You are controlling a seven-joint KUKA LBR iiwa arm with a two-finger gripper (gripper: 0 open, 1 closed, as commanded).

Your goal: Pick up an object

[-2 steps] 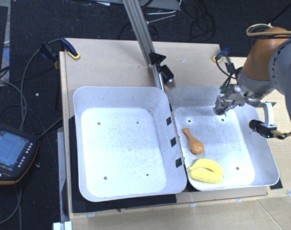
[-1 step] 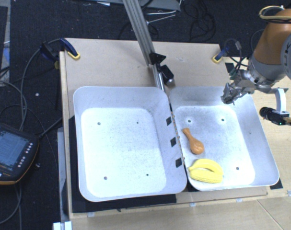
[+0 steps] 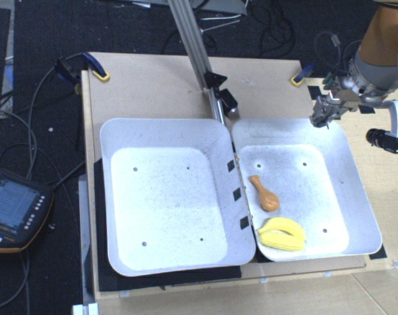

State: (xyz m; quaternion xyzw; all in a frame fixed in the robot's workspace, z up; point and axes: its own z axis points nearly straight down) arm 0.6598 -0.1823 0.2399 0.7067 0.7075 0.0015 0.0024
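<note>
Two objects are noted in the right bin [image 3: 356, 176]: a yellow banana [image 3: 282, 234] at its six o'clock edge and an orange pear-shaped toy [image 3: 264, 193] just above. The gripper [image 3: 321, 117] hovers at the bin's one o'clock rim; nothing is seen held. A centred, vertical descent over the banana is advised.
</note>
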